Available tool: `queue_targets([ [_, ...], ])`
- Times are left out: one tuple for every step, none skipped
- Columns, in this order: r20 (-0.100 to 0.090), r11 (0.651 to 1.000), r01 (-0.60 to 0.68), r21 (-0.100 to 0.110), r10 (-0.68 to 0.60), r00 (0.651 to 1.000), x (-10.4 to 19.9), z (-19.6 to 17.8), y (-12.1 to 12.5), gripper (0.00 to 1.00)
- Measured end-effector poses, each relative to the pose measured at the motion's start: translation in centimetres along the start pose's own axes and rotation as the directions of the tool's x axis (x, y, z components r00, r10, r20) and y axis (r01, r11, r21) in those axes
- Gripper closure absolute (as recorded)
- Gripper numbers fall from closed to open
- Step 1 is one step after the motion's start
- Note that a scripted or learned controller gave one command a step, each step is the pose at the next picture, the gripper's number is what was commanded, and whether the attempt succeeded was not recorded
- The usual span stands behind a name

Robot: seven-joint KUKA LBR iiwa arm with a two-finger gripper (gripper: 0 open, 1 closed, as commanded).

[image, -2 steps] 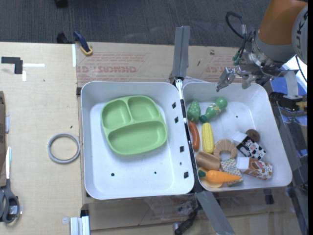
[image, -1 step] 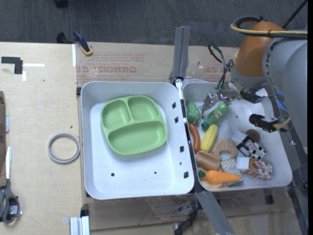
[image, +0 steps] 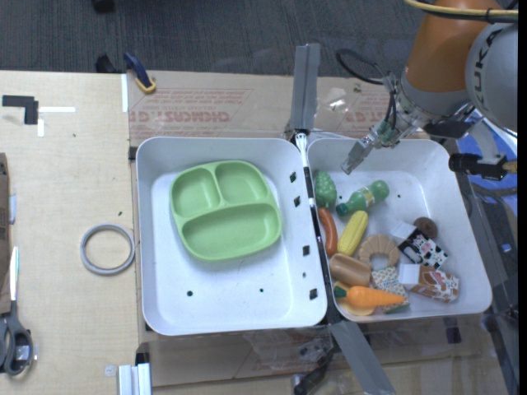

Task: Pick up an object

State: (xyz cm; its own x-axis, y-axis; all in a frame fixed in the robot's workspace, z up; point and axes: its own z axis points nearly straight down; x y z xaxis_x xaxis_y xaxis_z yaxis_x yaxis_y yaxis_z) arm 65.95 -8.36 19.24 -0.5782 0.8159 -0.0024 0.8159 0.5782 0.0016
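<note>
Gripper over the toy food bin

Gripper point(image: 352, 160) hangs above the far corner of the right bin point(image: 449, 183), and nothing sits between its fingers. I cannot tell if they are apart or together.

Just below the gripper is a green toy vegetable point(image: 325, 188). A little past that lies a green bottle point(image: 367, 197), then a yellow corn cob point(image: 352, 231). Farther off are a toy bagel point(image: 380, 251) and an orange carrot point(image: 375, 296).

The corn cob looks like hard, light plastic and may be a bit slippery. Grabbing it across its middle seems best. It should not break.

The green plate point(image: 226, 209) sits in the left bin point(image: 156, 245).
</note>
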Motion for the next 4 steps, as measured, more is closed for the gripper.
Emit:
queue_targets([
  [-0.001,1.000,-0.022,0.001,0.022,1.000,-0.6,7.8,-2.7,0.00],
  [-0.002,0.999,-0.047,0.001,0.047,0.999,1.9,10.0,-6.6,0.00],
  [-0.002,0.958,-0.287,0.002,0.287,0.958,4.6,10.0,-10.1,0.00],
  [-0.001,0.902,-0.431,-0.003,0.431,0.902,8.1,9.9,-14.0,0.00],
])
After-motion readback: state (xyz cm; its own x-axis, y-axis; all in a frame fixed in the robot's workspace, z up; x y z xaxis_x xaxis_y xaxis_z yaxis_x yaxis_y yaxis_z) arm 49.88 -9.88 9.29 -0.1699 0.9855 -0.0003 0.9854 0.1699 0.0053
